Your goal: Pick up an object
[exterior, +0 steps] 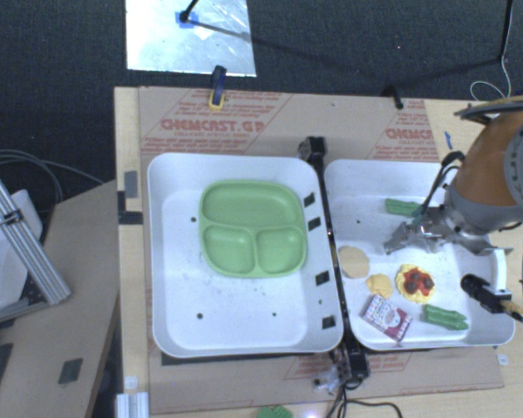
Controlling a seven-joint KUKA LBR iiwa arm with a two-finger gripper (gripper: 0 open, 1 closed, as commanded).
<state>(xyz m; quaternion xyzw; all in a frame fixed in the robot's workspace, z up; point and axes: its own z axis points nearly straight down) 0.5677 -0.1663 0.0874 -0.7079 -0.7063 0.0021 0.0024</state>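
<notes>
Camera view: round red-topped yellow toy (415, 282)

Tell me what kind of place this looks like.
Probably a robotics lab test bench, not a kitchen: two white bins sit on a board, one holding a green divided plate, the other toy food, with a robot arm reaching in.

The robot arm (497, 177) comes in from the right side. It is grey, with a big orange band near its end. It bends down and to the left. At its tip is the pincer (399, 242), low and pointing left, with its two small fingers spread apart.
</notes>
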